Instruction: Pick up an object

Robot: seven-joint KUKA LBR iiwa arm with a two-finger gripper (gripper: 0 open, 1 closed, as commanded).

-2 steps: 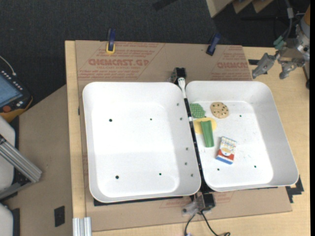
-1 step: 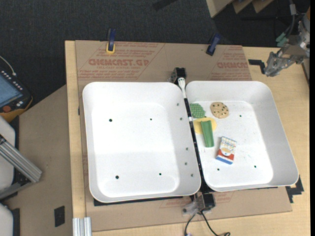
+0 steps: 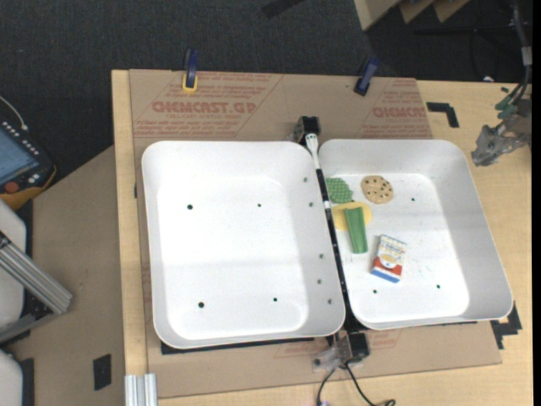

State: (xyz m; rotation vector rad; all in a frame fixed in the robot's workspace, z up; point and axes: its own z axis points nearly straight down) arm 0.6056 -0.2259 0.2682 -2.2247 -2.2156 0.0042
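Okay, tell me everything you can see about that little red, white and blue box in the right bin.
The small box looks like printed cardboard: a white upper part with an orange patch, a red lower part and a blue bottom edge. It lies flat on the floor of the right bin, turned slightly off square, in the bin's near middle. It looks shut and undamaged. Nothing touches it; the green stick lies just to its upper left, apart from it, and the cookie sits farther back.

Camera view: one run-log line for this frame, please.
gripper: at right edge, outside bins | right bin: cookie, green block, small red-white-blue box | grasp: none | pick: not yet done
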